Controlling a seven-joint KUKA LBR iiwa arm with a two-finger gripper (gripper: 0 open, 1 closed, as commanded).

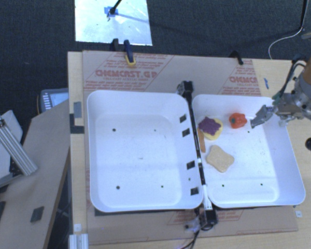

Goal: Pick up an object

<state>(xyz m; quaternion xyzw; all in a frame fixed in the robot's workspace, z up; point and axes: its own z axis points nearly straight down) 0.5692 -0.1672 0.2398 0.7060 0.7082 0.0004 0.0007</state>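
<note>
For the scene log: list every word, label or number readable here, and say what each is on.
"CHEMCAST GP", red print on the brown sheet under the bins, at its far left.
"CHEMCAST", the same print at its far right, partly cut off by the right bin.
Smaller red lines beneath both: too blurred to read.
Toys in the right bin: no text visible.

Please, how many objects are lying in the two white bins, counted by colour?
Orange-red: 1, the pepper-like toy
Yellow with purple top: 1, the round toy
Tan: 1, the bread slice
Thin orange-brown: 1, the stick by the divider
Total: 4, all in the right bin
</note>
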